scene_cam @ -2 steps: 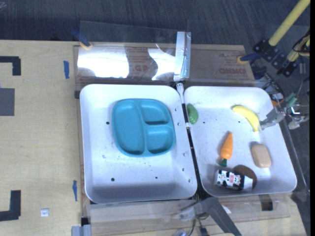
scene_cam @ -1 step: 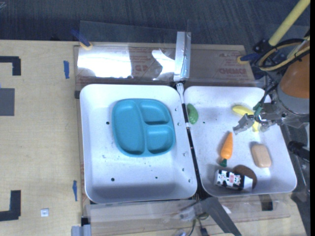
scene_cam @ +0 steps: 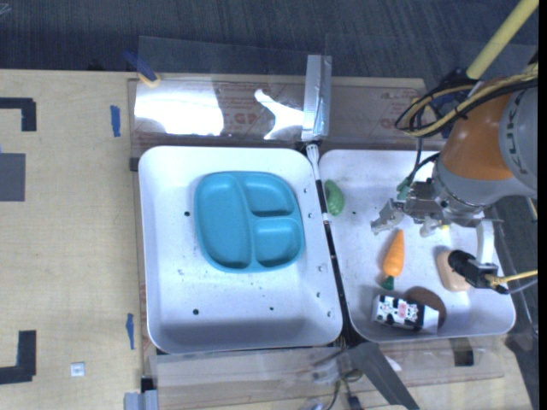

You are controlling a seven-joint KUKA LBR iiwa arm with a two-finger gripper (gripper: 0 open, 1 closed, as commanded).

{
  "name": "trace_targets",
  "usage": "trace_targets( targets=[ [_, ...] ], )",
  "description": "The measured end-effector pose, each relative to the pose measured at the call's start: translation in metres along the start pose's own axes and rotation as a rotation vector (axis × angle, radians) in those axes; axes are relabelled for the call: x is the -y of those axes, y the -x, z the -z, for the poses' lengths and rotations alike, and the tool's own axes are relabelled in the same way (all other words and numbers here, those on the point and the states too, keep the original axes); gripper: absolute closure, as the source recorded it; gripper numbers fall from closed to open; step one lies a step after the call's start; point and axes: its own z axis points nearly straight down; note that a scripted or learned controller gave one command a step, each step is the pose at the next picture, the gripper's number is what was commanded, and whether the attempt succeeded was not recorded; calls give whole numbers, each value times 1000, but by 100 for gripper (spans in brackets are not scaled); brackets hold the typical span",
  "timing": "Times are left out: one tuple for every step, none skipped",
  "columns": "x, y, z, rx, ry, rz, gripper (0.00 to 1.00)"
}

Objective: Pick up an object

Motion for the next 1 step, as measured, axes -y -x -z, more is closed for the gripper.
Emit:
trace_targets(
  targets=[
    [-35,13,61,3,12,-16,0]
  ],
)
